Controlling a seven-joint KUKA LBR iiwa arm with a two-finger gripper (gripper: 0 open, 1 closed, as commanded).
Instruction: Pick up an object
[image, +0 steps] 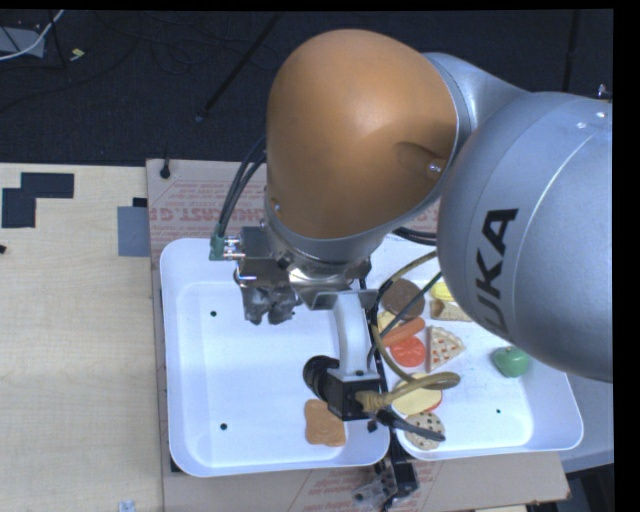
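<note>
The end effector (268, 305), spread or pressed together I cannot tell, risks grasping nothing, since the tan biscuit (323, 425) lies well apart from it.

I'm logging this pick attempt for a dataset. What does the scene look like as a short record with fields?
gripper: gripper over the far part of the left bin; grip state unclear
left bin: tan flat piece near its front right corner
right bin: right bin holds clustered toy food, including a red round piece
apart: green piece, right of the cluster
</note>
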